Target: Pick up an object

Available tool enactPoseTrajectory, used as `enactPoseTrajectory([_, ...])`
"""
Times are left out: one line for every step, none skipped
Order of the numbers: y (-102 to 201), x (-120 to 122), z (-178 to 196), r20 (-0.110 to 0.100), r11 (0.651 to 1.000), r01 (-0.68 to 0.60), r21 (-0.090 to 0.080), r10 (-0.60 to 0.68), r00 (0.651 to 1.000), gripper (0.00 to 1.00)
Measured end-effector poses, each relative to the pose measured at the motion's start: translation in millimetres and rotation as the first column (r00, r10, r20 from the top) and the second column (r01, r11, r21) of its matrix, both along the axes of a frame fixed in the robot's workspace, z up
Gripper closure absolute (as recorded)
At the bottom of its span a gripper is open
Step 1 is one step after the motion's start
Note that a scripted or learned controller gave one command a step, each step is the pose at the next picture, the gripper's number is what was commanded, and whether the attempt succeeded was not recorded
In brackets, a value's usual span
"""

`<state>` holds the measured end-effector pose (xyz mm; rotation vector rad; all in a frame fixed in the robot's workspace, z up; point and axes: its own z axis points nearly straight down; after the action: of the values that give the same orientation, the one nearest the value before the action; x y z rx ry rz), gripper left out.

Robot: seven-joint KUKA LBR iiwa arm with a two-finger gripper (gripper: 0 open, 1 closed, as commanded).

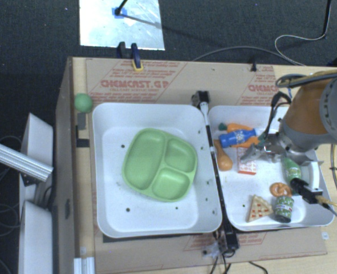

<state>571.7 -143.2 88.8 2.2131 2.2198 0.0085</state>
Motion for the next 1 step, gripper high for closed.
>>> enactPoseTrajectory([14.6, 77.6, -1.0, -0.015, 1.0, 0.005, 0.002, -0.005, 1.0, 0.0])
